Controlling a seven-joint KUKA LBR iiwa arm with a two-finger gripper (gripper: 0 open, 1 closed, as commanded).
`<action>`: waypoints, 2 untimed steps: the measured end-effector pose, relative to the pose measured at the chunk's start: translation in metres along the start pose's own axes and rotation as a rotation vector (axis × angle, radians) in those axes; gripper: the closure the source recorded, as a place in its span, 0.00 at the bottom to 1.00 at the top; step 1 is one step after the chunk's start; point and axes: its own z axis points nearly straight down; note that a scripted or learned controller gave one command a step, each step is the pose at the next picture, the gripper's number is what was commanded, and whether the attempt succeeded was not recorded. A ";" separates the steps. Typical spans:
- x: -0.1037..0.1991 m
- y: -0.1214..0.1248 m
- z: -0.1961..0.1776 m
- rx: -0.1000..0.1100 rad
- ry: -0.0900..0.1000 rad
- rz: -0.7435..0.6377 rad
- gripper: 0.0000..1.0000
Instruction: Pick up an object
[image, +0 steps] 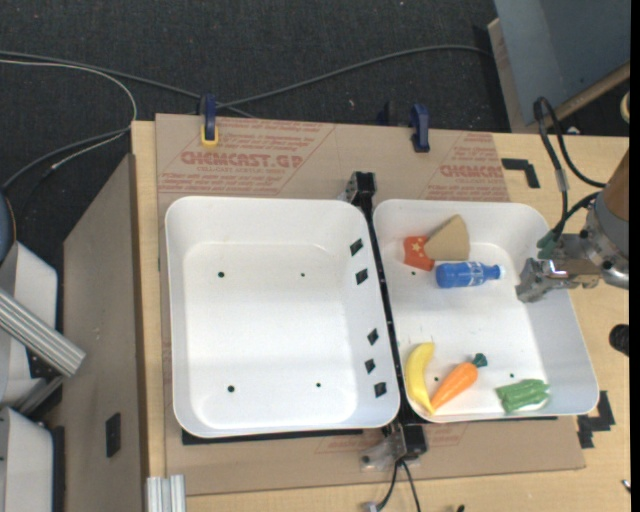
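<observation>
In the right bin (560, 330), nearest the camera, lie a banana (419, 374), a carrot (455, 383) and a green toy (523, 395); farther back, a blue bottle (466, 273) beside a red-and-tan wedge (437, 244); the gripper (530, 283) hovers at the bin's right edge (fingers: cannot tell); left bin (270, 310) alongside.

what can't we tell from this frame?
- Gripper: small and blurred at the right bin's edge in the camera view; open or shut is unreadable.
- Arm: cut off by the frame's right side above the wrist.
- Tan wedge: overlaps the red block, hiding part of it.
- Banana and carrot: touching or just overlapping, unclear.
- Green object: too small to identify.
</observation>
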 end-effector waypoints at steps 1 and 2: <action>0.044 0.020 -0.005 0.004 0.003 -0.005 1.00; 0.090 0.047 0.011 0.006 0.002 -0.003 1.00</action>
